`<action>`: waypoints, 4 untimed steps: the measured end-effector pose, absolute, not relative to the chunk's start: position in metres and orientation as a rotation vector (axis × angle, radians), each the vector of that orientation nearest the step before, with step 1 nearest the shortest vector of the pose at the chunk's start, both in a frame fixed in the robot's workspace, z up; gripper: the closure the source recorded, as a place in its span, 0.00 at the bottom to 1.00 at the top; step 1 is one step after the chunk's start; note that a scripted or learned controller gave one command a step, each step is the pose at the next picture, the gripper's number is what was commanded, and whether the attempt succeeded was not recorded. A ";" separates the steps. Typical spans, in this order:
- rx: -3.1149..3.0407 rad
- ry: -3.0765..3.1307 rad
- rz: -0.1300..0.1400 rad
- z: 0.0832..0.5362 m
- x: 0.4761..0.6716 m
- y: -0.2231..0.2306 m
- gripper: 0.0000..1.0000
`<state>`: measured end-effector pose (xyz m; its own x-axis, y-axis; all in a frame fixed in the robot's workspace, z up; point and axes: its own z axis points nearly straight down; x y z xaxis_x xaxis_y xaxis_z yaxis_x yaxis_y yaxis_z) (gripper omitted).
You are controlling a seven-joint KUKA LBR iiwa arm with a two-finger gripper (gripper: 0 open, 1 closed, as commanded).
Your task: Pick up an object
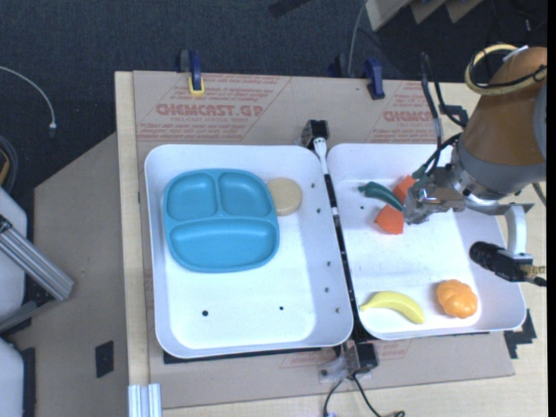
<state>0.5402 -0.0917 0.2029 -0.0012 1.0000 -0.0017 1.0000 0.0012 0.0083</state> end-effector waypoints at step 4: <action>2.217 2.228 0.001 0.228 0.564 0.079 1.00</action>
